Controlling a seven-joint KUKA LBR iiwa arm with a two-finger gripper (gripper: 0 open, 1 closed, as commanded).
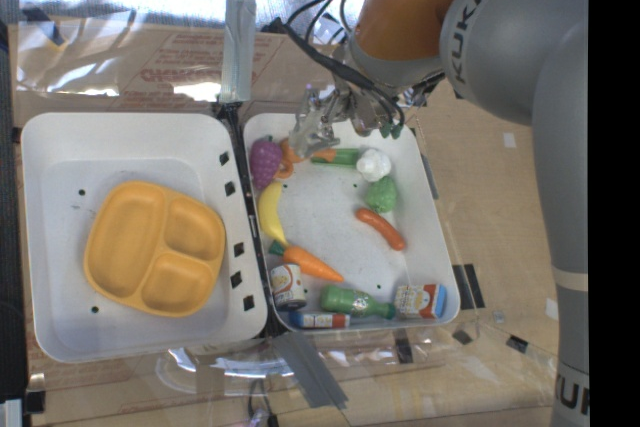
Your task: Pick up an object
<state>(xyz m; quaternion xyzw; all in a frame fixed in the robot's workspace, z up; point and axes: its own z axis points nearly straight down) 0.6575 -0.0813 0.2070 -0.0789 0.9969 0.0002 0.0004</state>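
Note:
My gripper (310, 127) hangs low over the far left corner of the right bin (432, 215), below the orange wrist band. Just beneath and beside it lie a purple bunch of grapes (265, 159), a small orange piece (288, 156) and a green vegetable with an orange end (336, 156). A white bulb (374, 164) and a green broccoli (382, 194) sit to its right. Nothing is visibly held.
The right bin also holds a banana (271, 212), carrot (313, 264), red-orange sausage (381, 228), small can (288, 285), green bottle (355, 301), little carton (420, 300) and a tube (320, 320). A yellow divided plate (155, 247) lies in the left bin (50, 155).

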